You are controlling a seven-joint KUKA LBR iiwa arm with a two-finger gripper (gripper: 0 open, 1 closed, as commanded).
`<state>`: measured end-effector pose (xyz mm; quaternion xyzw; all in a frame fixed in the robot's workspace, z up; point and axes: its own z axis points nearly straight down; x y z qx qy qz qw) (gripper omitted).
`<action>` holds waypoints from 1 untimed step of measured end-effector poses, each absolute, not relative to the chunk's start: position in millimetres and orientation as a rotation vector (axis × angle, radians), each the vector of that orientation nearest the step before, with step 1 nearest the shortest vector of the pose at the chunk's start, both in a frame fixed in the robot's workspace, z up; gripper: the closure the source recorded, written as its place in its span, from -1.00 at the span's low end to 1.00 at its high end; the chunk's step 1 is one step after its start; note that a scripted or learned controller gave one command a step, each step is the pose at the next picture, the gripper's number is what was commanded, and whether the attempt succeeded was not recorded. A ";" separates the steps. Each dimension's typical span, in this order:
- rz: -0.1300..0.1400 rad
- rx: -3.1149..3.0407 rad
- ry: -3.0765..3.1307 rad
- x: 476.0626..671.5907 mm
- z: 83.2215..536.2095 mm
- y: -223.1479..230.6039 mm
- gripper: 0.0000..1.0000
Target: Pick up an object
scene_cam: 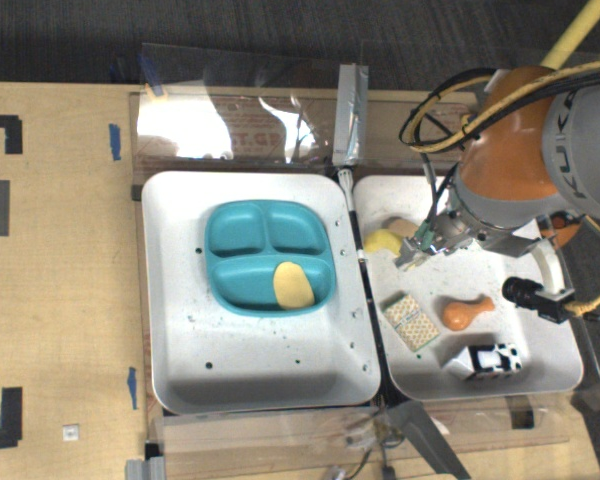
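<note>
Two bins sit side by side; in the right bin (555, 363) the gripper (417, 252) hangs beside a yellow object (382, 241), just to its left. Whether its jaws are wide or narrow, I cannot tell.

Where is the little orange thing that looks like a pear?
In the camera view, the small orange pear-shaped toy lies in the right white bin, between the speckled tan rectangular block on its left and the black-and-white cube below it.

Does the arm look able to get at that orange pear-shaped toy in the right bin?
Probably yes: the orange pear-shaped toy lies uncovered, apart from the patterned block, and the gripper hangs close above the same bin.
</note>
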<state>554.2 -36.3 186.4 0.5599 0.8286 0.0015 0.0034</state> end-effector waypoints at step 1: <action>0.001 1.508 2.747 561.3 185.8 -42.5 1.00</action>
